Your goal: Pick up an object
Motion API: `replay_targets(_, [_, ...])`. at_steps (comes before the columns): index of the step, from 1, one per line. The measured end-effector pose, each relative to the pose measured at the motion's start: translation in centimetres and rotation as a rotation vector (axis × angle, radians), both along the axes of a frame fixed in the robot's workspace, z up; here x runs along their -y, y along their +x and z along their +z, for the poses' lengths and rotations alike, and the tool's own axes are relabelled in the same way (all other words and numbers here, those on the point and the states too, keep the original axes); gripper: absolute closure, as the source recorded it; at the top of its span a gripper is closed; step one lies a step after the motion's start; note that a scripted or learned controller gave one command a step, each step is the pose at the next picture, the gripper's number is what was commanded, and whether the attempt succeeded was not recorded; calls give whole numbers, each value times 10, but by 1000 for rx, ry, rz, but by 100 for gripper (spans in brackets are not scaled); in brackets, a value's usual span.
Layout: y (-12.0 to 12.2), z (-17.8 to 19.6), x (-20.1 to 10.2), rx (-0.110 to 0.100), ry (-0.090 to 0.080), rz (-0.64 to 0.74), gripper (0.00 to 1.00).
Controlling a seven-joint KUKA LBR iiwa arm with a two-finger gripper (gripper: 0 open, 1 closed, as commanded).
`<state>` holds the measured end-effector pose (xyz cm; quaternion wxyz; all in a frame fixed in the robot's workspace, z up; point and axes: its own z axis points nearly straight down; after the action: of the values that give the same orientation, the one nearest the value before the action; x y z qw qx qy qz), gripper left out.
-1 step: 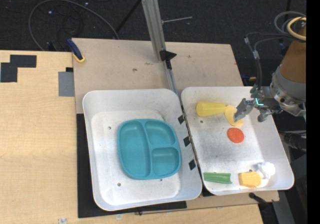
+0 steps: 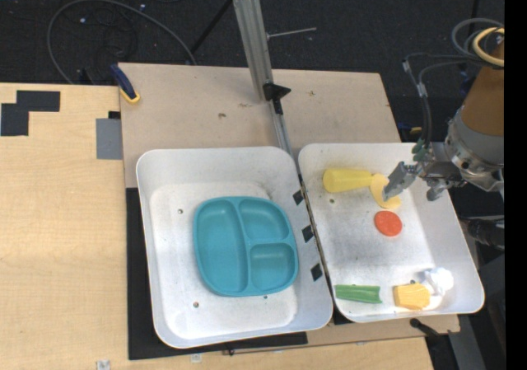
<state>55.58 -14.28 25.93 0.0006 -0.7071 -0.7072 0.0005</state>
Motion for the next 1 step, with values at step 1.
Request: replay_targets(1, [-5,-46,-6,-6,2,0,0])
